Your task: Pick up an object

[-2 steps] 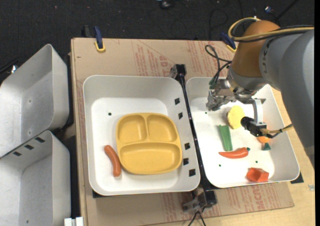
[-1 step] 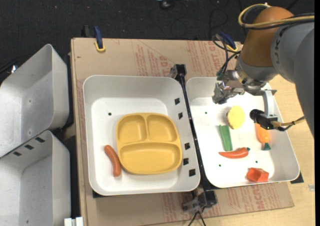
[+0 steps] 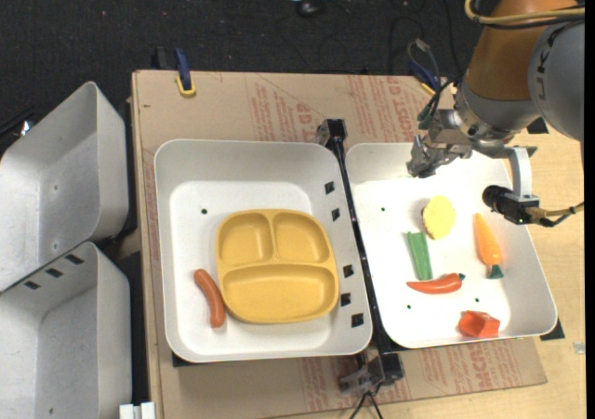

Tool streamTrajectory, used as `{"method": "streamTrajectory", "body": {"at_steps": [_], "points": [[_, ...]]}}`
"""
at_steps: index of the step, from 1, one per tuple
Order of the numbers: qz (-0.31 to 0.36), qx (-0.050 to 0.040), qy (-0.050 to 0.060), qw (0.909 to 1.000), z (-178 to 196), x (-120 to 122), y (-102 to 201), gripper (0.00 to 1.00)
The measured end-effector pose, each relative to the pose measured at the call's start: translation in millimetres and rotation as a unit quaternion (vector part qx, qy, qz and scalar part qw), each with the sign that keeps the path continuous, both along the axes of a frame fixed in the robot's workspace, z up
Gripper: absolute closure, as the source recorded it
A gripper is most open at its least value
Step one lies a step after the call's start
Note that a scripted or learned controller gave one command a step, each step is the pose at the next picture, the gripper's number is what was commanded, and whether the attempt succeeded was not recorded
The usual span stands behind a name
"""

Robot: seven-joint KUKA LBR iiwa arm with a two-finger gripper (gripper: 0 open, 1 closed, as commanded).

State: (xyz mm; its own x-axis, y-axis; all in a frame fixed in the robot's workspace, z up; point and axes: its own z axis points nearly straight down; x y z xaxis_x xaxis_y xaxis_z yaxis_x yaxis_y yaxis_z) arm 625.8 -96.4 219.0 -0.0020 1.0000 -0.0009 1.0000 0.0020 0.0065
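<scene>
One yellow lemon (image 3: 439, 217) lies just below the pincer (image 3: 423, 164) (grip state unclear) — apart.

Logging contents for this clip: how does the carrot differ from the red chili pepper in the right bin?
The carrot is orange and stubby, while the red chili pepper is red, slimmer and slightly curved. The carrot lies nearly lengthwise near the bin's right wall; the chili lies crosswise, nearer the middle. Both are elongated toy vegetables resting loose in the right bin.
</scene>
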Motion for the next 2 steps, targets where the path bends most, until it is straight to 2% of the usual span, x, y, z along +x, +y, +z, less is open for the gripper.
{"method": "streamTrajectory", "body": {"at_steps": [1,2], "points": [[0.000,-0.0004,-0.001,1.0000,49.9,10.9,-1.6,1.00],[0.002,0.0012,0.004,1.0000,40.6,7.2,48.8,1.00]]}}
